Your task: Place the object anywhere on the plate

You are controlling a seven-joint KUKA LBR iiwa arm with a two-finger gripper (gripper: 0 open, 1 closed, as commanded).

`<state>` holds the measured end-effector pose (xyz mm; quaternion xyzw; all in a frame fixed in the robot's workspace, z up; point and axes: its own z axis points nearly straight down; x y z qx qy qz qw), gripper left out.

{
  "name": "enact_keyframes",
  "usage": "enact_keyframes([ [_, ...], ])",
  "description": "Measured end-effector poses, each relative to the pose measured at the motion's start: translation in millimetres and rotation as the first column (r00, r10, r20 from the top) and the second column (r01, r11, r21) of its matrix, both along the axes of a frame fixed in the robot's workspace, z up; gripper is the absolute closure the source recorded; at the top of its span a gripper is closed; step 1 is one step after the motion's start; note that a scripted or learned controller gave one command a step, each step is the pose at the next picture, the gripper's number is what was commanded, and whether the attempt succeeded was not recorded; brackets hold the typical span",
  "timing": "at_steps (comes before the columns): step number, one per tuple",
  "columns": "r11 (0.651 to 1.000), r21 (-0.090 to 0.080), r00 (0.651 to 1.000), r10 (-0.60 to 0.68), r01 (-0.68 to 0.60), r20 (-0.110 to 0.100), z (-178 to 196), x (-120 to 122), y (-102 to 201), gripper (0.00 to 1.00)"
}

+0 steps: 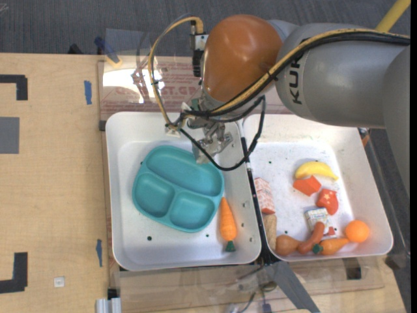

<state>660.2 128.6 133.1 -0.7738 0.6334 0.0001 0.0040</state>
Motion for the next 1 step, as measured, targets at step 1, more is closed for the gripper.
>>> enact_keyframes([
  [1,1.000,0.005,1.000,-0.018,0.018,0.010,-38.0,10.9,10.7,1.00],
])
